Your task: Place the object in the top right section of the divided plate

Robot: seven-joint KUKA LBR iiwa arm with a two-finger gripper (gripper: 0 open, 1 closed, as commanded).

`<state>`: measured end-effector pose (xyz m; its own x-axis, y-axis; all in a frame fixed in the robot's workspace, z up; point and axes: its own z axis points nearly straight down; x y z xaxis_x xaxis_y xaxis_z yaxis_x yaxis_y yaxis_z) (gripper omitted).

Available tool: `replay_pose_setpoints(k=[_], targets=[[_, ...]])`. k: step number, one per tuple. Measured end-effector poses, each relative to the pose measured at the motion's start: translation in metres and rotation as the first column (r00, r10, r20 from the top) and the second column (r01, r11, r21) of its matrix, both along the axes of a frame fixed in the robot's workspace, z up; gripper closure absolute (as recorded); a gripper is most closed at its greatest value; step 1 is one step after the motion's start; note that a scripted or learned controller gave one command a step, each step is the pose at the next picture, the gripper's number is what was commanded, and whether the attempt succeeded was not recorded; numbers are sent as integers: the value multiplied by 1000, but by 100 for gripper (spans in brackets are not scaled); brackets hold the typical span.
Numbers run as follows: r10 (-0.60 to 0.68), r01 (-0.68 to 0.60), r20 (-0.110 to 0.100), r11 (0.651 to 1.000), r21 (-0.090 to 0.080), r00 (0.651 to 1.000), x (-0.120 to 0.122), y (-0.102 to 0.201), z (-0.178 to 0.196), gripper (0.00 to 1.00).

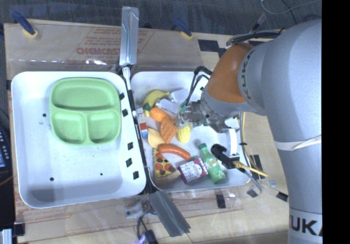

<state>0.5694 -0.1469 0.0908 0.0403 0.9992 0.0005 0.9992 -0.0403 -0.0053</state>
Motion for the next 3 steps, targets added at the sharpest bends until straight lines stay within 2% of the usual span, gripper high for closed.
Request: replay_pose_setpoints(k=[1, 3], targets=[[-118, 118, 1, 993, 0, 993, -81, 56, 0, 100], [-109, 109, -1, 994, -1, 994, -81, 55, 18, 100]])
